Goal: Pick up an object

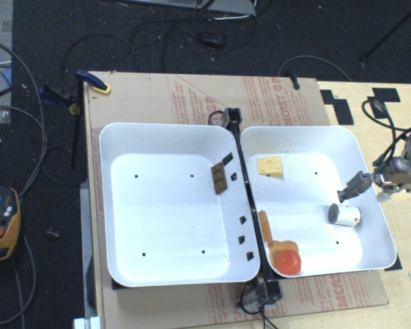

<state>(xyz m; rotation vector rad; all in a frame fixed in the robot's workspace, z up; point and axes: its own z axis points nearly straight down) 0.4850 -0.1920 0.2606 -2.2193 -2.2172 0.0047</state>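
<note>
The right bin [370, 184] holds three things. A yellow holed wedge like cheese [270, 166] lies near its far left. A small white cylinder with a dark end [345, 215] rests toward the right wall. An orange-red round piece on a tan handle [282, 253] sits in the near left corner. A brown bar [219, 179] leans at the right side of the left bin [123, 184]. My gripper [358, 184] reaches in over the right bin's right rim, its dark tip just above and to the right of the white cylinder, with nothing visibly held.
A black divider with clips [245, 204] runs between the bins. Both bins stand on a cardboard sheet [164, 94]. Cables and a yellow-blue clamp [92, 82] lie at the back left, and black tape marks [339, 105] at the back right.
</note>
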